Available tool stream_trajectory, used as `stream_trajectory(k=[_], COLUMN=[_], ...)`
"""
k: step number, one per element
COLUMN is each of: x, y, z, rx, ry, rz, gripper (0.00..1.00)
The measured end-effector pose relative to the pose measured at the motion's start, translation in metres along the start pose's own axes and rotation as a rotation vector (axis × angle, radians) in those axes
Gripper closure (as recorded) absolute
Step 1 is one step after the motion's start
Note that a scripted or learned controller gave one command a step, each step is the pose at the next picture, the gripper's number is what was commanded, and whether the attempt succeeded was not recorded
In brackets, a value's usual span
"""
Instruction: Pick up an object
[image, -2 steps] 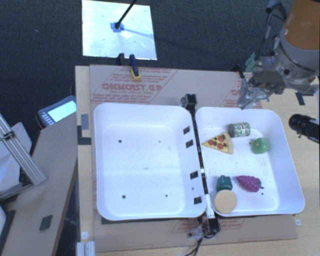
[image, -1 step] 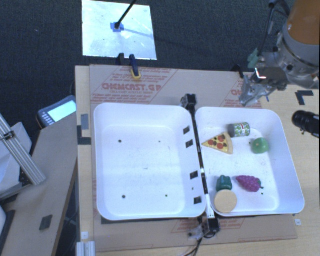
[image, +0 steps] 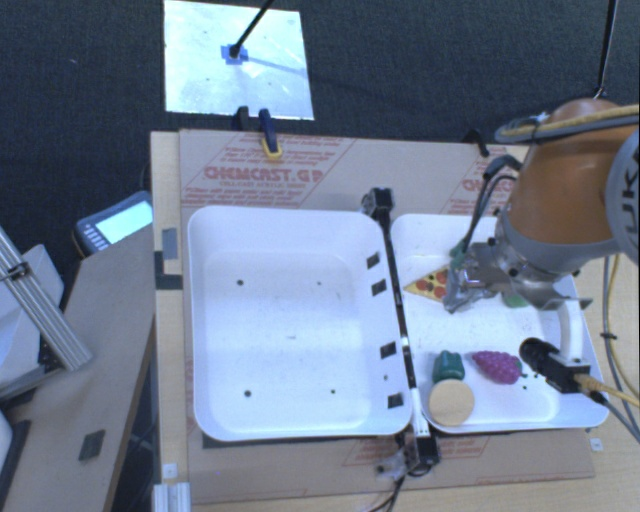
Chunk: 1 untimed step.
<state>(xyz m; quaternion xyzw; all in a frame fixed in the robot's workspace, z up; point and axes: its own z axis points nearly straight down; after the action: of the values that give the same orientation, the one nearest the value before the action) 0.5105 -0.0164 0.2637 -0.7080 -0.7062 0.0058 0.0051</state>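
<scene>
My gripper (image: 461, 293) hangs low over the back half of the right bin (image: 520, 418), just to the right of a toy pizza slice (image: 429, 285) and close to it. A purple bunch of grapes (image: 497, 366), a small green object (image: 447, 364) and a tan round disc (image: 451, 403) lie near the bin's front. A bit of another green thing (image: 515, 298) peeks out from under the wrist. I see nothing gripped.
The left bin (image: 290, 320) stands beside the right one, with black clips (image: 388, 350) along the shared wall. Both rest on a cardboard sheet (image: 300, 172). A shiny metal plate (image: 238, 58) lies beyond the bench.
</scene>
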Motion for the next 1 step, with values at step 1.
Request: stream_trajectory(k=[1], x=[0.0269], y=[-0.0081], z=[-0.1343], rx=[-0.031], ry=[0.003], rz=[-0.010], gripper=[1.00])
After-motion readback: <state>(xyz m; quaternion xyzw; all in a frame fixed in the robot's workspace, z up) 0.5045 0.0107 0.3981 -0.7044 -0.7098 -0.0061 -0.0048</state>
